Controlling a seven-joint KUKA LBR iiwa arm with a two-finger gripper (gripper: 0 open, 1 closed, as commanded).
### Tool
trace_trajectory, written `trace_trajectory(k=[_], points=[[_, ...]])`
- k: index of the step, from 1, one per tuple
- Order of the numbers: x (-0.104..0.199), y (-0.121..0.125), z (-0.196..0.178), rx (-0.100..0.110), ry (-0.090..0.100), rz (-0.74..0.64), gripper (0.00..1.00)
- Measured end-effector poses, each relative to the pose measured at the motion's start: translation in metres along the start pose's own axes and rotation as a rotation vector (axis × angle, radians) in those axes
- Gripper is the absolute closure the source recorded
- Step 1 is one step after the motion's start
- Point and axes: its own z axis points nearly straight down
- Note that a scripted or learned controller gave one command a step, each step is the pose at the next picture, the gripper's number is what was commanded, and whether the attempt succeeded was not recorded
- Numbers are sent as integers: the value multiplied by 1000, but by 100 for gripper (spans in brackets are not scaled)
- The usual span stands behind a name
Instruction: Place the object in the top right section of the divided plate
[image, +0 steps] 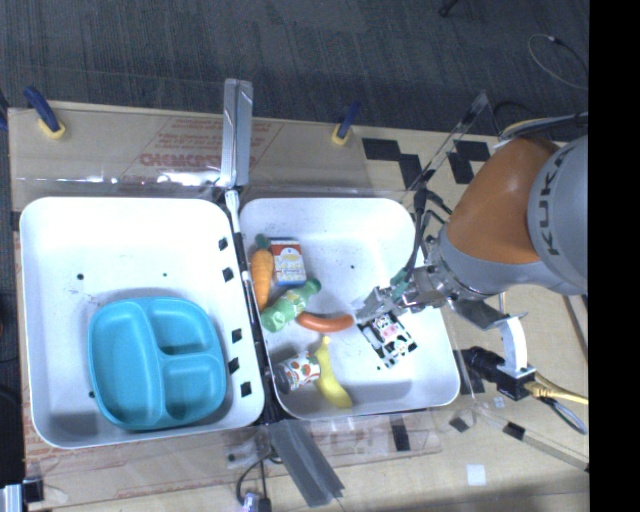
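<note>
Pincer (385, 318) beside hotdog (325, 322) (banana (332, 379) below).

Stood on a dark grey ribbed carpet (300, 50), under even light; tan bench top (120, 140) clipped with blue clamps (42, 110), black cable (560, 50) trailing.

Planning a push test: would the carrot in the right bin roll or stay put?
The carrot looks rounded and tapered, so it would probably roll in a curve. It lies against the bin wall and the small carton, which likely limit it.
</note>
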Motion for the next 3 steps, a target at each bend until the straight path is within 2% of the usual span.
trace_trajectory(k=[1,2,3], points=[[71,-2,32,2,2,-314,100],[142,10,30,-2,-1,-563,100],[196,17,31,0,-1,-638,100]])
